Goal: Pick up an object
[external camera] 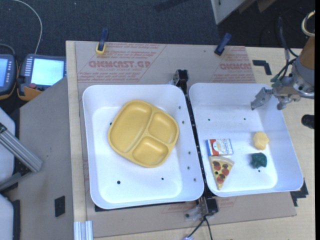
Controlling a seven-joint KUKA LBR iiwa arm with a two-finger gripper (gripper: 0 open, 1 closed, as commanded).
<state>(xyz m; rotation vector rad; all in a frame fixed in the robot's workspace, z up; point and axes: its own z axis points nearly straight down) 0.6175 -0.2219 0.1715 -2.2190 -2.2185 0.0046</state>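
Below and slightly left of the tool (272,98), whose finger state I cannot tell, lies the yellow lump (260,140).

bins (100,184) smooth glossy white plastic. yellow divided plate (143,133) matt plastic. tabletop (150,64) brown printed cardboard, matt. green lump (258,160) rough, fuzzy-looking. hand (272,98) dull grey metal.
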